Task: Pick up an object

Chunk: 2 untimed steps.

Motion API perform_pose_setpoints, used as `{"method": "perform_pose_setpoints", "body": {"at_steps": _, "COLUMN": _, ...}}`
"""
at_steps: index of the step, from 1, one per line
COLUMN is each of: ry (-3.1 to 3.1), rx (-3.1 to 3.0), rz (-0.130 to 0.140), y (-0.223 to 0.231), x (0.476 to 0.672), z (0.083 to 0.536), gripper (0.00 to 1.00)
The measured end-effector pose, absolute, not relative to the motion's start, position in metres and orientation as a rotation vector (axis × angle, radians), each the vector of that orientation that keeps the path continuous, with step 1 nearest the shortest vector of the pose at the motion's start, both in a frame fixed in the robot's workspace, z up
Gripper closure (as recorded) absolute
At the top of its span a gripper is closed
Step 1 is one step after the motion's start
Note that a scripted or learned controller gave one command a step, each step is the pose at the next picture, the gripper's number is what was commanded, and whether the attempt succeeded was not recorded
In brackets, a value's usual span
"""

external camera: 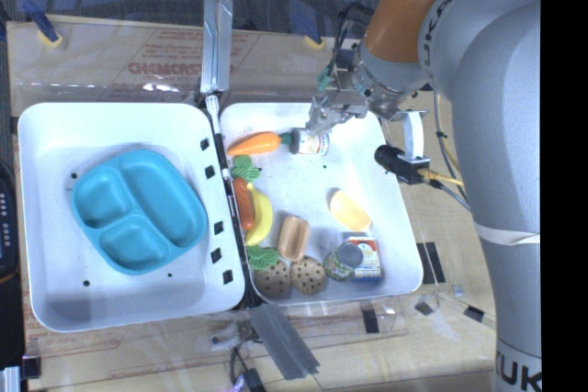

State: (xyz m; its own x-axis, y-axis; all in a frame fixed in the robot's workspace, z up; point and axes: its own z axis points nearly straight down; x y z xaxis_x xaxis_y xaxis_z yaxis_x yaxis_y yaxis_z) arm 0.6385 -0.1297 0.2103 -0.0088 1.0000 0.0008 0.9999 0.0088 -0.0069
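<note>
1. Small jar [311,142], one: lying by the right bin [397,225]'s far edge, beside one carrot [254,143].
2. Gripper [323,119]: at the jar; grip cannot be told.
3. Arm [478,60]: lettering "KU" legible.
4. Blue tray [138,210], one: left bin [46,225].

A robotics lab: taped bench [110,60], white bins [37,197], toy food [254,143].

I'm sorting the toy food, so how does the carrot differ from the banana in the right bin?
The carrot is orange with a green end, lying crosswise near the bin's far edge. The banana is yellow, curved, and lies lengthwise along the divider side, partly tucked under a red piece. The carrot lies apart; the banana is crowded by neighbours. Both rest in the right bin.
</note>
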Motion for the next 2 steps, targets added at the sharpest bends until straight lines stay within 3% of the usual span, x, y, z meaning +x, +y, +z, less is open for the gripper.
{"method": "perform_pose_setpoints", "body": {"at_steps": 1, "ry": -2.118, "rx": -2.306, "rz": 0.014, "y": -0.164, "x": 0.582, "z": 0.105, "gripper": 0.0}}
{"method": "perform_pose_setpoints", "body": {"at_steps": 2, "ry": -2.333, "rx": -2.101, "rz": -0.001, "y": -0.173, "x": 0.554, "z": 0.09, "gripper": 0.0}}
